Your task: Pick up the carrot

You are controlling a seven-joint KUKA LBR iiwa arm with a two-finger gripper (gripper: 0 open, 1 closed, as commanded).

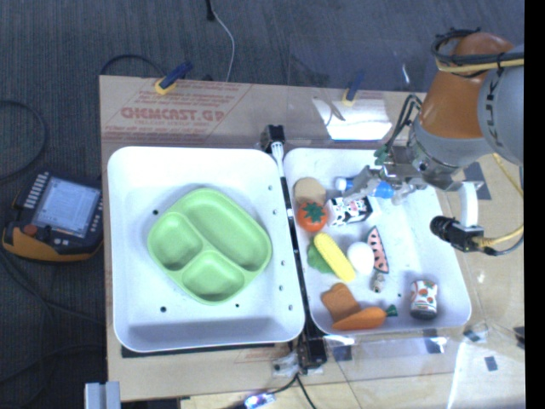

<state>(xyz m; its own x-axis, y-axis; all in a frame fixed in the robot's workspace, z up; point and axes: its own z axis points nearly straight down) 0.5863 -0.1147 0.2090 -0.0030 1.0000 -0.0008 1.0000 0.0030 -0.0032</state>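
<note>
The carrot (362, 318), orange with a small green top, lies along the front wall of the right bin (451, 262), its green end pointing right. My gripper (379, 177) hangs over the back of the same bin, well behind the carrot and apart from it. Directly below the gripper are a black-and-white carton (349, 211) and a small blue item (382, 191).
The right bin also holds a tomato (312, 216), a tan ball (310, 191), a yellow corn cob (334, 256), a white egg (361, 256), a watermelon slice (378, 254), a small can (423, 298) and a brown piece (338, 297) touching the carrot. A green divided plate (209, 243) sits in the left bin (128, 228).
</note>
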